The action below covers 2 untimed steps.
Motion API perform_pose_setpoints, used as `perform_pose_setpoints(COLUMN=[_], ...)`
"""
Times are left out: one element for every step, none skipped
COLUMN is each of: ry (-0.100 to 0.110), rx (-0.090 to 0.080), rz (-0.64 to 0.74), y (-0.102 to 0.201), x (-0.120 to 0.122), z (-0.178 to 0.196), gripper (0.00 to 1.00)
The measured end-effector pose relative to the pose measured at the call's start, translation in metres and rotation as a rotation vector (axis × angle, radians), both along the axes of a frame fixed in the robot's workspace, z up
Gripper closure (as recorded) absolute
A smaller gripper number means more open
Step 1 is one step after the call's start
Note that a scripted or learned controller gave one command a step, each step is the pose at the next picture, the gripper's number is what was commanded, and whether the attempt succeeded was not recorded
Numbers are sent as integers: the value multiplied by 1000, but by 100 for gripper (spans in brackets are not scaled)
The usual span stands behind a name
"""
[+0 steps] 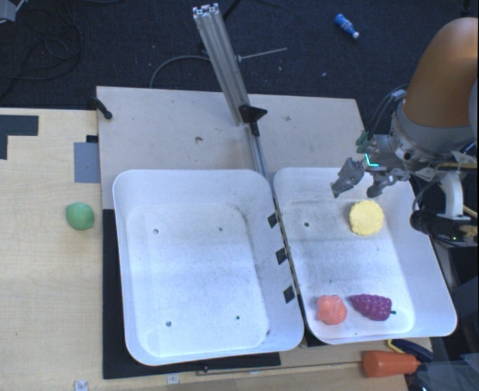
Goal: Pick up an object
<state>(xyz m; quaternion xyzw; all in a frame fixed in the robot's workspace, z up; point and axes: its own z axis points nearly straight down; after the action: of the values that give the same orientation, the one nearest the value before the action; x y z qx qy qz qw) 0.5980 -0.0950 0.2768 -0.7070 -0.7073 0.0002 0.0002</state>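
The tool (362, 180) hangs over the far part of the right bin (423, 320), fingers spread apart w/ nothing between them. Closest candidate is the yellow ball (366, 217), lying just near-side of the tool and a touch right of it, apart from the fingertips; roundish, so no long axis to line up with. Pink lump (331, 309) & purple grape bunch (371, 305) sit side by side at the bin's near end, well apart from the tool, so prob. a short drop toward the ball.

Open pincer (362, 184) above yellow obj (366, 217), rt bin (423, 287).
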Motion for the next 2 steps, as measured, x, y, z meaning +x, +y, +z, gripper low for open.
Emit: perform_pose_setpoints(ry=[0,4], rx=[0,0], rz=[0,0], y=[0,-3], x=[0,7], z=[0,-46], gripper=[0,0])
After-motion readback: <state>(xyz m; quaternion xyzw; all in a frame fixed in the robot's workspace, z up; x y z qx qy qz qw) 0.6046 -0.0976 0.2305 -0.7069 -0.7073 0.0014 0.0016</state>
